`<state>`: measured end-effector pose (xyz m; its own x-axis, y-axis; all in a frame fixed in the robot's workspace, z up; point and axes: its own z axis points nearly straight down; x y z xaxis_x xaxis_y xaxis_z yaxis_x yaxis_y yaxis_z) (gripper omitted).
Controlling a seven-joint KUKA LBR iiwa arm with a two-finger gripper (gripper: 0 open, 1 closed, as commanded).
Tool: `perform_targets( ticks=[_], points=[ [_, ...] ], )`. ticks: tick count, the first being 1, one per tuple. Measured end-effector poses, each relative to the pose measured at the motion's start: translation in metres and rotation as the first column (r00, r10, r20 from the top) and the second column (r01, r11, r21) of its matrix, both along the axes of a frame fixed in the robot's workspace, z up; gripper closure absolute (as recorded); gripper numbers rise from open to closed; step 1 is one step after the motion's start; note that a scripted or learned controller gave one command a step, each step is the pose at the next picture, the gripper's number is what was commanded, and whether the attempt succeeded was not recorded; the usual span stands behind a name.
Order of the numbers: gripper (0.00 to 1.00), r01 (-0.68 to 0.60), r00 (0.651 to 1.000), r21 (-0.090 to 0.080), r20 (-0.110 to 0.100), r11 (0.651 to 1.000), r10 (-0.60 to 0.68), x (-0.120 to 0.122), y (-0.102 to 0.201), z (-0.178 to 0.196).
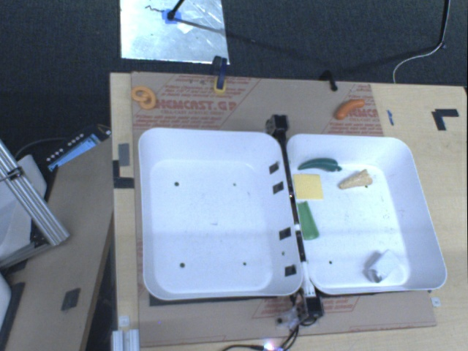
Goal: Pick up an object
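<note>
1. I can't tell my gripper's state from this view, so I make no claim of holding anything.
2. All the candidates lie in the right-hand shallow white bin (420, 196). I reach in from the view's right, so that is the bin on my side.
3. Best target, in my judgement, is the tan tapered corn-like piece (355, 180) in the upper middle of that bin. It is apart from its neighbours and from the walls.
4. Its long axis runs roughly left-right in view, slightly tilted, so I would close across the short axis, up-down in view.
5. The dark green curved pod (319, 165) is near the tan piece, up and to the left, with its axis also roughly left-right.
6. The flat yellow square block (308, 186) sits just below the pod. The light green stick (307, 220) is just beside it, with its axis up-down in view. Both are close to the wall by the left-hand white bin (212, 218), so clearance there looks poor.
7. The pale grey crumpled lump (380, 265) sits in the lower right corner, well apart from the rest, with no clear long axis. It is my fallback.
</note>
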<state>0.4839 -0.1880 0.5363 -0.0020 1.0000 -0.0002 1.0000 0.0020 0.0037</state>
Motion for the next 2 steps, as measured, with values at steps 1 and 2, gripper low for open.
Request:
perform_targets(
  ticks=[1,2],
  points=[
    [1.00,0.000,1.000,-0.002,-0.001,1.000,0.000,0.065,-0.019,-0.002],
    [1.00,-0.002,1.000,0.000,0.000,1.000,0.002,0.001,0.002,0.000]
  ],
)
